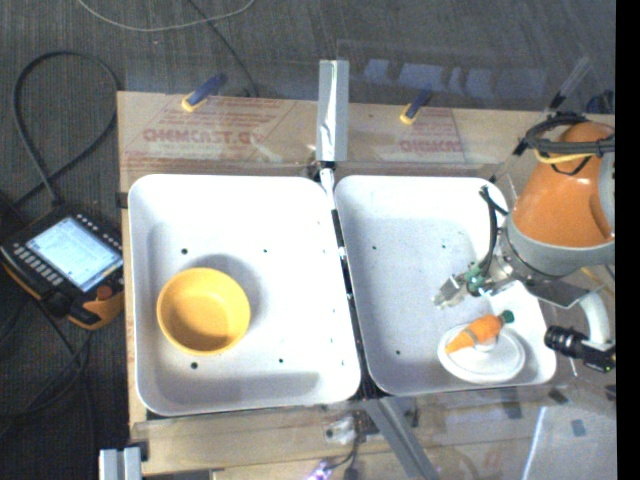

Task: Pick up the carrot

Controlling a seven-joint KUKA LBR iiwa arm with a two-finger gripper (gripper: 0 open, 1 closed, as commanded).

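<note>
Carrot (pixel 474 335) lies on a small white plate (pixel 488 362) in the near right corner of the right bin (pixel 400 268), orange body tilted, green stub end pointing toward the bin's right edge

Gripper (pixel 452 290) sits just above and left of the plate, close to the carrot but not touching it, nothing between the fingers. Fingers look spread a little, pointing toward the middle of the right bin. Open by a narrow gap as far as the view shows; small and a bit blurred

Arm (pixel 560 208) comes in over the right edge of the right bin, orange band on top, grey section below it, black cable running down along it to the wrist

Left bin (pixel 180 208) holds a yellow bowl (pixel 204 311), upright, in the near left part, apart from all bin walls

Both bins sit side by side on a cardboard sheet (pixel 240 133) on the bench, touching along the centre line. A metal bracket (pixel 332 108) stands at the far edge, right at the seam between them. Two clamps with yellow and blue parts (pixel 204 92) hold the cardboard at the far edge

Teach pendant (pixel 68 258) with lit screen lies on the floor left of the bench, black cables looping beyond it
</note>
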